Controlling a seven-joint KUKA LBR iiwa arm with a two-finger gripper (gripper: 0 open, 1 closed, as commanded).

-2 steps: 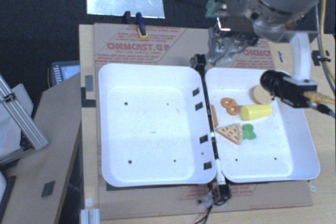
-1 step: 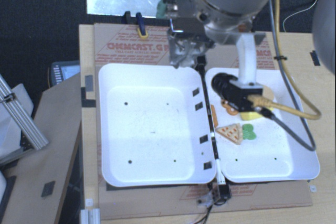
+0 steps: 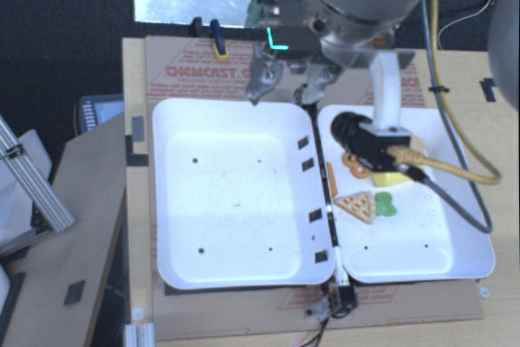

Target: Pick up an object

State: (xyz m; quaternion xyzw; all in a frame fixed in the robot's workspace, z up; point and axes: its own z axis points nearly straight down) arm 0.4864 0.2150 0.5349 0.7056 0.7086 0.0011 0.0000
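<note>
My gripper (image 3: 281,95) hangs over the back rim where the two bins meet, its fingers (image 3: 258,87) spread open with nothing between them. The right bin (image 3: 431,256) holds a toy pizza slice (image 3: 357,206), a green piece (image 3: 384,205) beside it, a yellow object (image 3: 392,178) and an orange pretzel-like piece (image 3: 354,165). All of these lie to the front right of the gripper, apart from it. A black device (image 3: 362,139) on a white bracket (image 3: 387,97) hides part of the yellow object.
The left bin (image 3: 236,199) lies in front of and below the gripper. A yellow cable (image 3: 455,171) runs from the black device across the right bin's back right. Cardboard (image 3: 203,69) lies behind the bins, with a clamp (image 3: 218,41) on it.
</note>
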